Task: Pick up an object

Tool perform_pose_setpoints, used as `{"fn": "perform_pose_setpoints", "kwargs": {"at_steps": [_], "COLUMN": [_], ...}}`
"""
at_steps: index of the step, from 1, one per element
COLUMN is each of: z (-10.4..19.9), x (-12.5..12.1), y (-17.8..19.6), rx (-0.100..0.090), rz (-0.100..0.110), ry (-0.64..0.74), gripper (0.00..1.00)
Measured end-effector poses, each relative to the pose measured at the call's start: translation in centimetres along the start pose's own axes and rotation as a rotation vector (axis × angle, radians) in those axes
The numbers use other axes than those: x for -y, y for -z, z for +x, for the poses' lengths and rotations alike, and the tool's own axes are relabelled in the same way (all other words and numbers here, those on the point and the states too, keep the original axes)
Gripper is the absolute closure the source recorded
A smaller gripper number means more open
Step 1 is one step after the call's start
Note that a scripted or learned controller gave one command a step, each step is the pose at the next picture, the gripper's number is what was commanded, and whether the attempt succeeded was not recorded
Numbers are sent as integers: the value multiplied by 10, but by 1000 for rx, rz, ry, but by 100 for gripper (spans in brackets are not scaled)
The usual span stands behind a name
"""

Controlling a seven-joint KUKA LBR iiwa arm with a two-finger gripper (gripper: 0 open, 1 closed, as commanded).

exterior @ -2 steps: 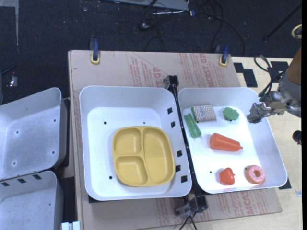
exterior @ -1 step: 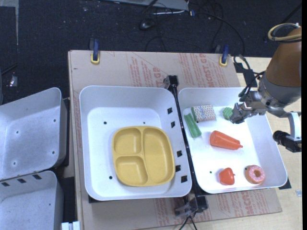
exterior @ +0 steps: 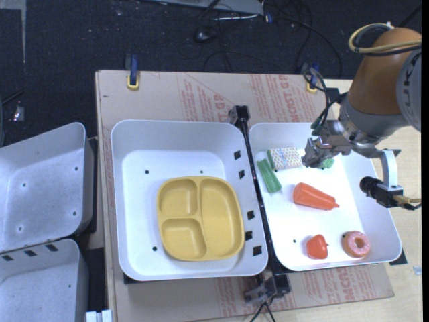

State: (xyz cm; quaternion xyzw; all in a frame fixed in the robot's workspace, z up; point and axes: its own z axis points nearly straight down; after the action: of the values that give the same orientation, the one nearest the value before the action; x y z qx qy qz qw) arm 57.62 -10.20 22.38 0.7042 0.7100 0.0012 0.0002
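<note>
The right bin [exterior: 385, 227] holds a green stick-shaped piece [exterior: 270, 176], a speckled white block [exterior: 285, 157], an orange carrot [exterior: 314, 196], a red pepper [exterior: 318, 246] and a pink-frosted donut [exterior: 356, 244]. My gripper [exterior: 320, 154] hangs low over the back of this bin, just right of the speckled block and above the carrot. A small green thing [exterior: 327, 164] peeks out right under the gripper; whether it is gripped is hidden.
The left bin [exterior: 134, 146] holds a yellow divided plate [exterior: 200, 217]. A black divider [exterior: 253, 180] separates the two bins. Other white trays [exterior: 40, 180] lie off the bench at the left. The arm's orange wrist [exterior: 382, 79] looms over the right bin's back right corner.
</note>
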Motion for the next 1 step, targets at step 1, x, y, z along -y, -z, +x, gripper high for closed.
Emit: {"fn": "perform_pose_setpoints", "kwargs": {"at_steps": [1], "z": [46], "x": [-4], "y": [7], "rx": [0], "rz": [1], "ry": [0], "gripper": [100]}}
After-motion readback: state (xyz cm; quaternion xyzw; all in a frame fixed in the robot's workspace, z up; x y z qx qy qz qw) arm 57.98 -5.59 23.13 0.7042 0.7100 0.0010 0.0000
